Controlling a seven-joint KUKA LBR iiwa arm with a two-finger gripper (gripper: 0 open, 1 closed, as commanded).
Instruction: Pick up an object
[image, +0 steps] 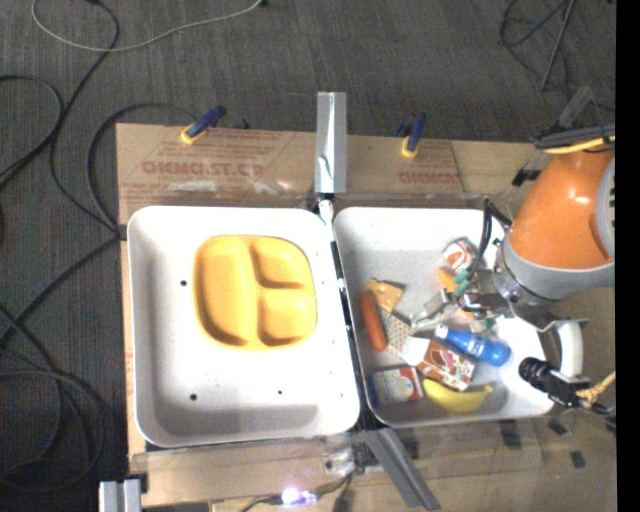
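- A grey KUKA arm with an orange band reaches in from the right over the right-hand white bin, its gripper low among a crowded heap of small items.
- Whether the jaws stand open or closed cannot be told from this slanted overhead view; nothing can be seen held between them.
- The candidates for picking all lie in the right bin: a hot dog near the left wall, a wedge of cheese just beside it, a blue bottle, a banana along the near wall, a red-and-brown snack packet, a small carton and a red-and-white can.
- The left bin carries a yellow divided tray, well apart from the arm.
- Chief risk, judged from the clutter: the items lie touching or overlapping around the gripper, so the jaws could close on two things at once, or on an edge only, and drop the catch on lifting.
- The bottle and the banana look rounded and smooth; either might roll or squirt out sideways under a pinch that lands off-centre.
- The gripper also sits close to a silvery flat item whose nature is unclear; pressing onto it could shove neighbours aside rather than grasp anything.
- A blind descent might jam against the bin floor on the worktop.
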